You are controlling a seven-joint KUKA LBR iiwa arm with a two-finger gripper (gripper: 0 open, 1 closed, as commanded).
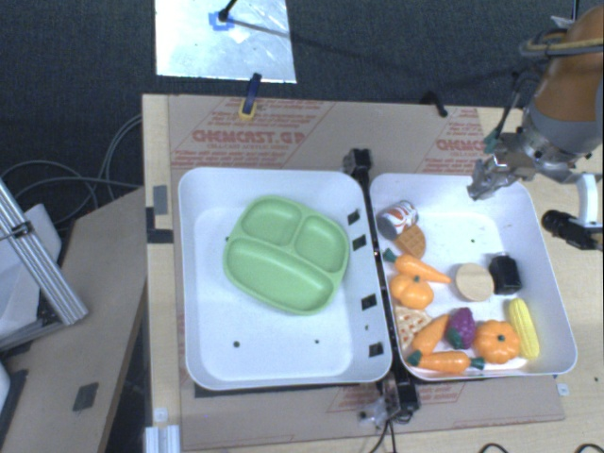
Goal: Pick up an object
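Observation:
My gripper point(483, 183) hangs over the far right corner of the right bin point(543, 253), under the orange-banded arm. It sits above bare bin floor, apart from every object. The right bin holds a red and white can point(397, 218), a waffle piece point(411, 242), carrots point(422, 270), an orange pepper point(411, 293), a tan round disc point(473, 281), a black block point(505, 274), a purple eggplant point(461, 327), a small pumpkin point(496, 341) and a corn cob point(523, 327).
The left bin point(217, 347) carries a green divided plate point(286, 253). A black divider with clips point(370, 253) runs between the bins. A metal frame point(33, 262) stands at the left, and a shiny sheet point(225, 26) lies beyond the bench.

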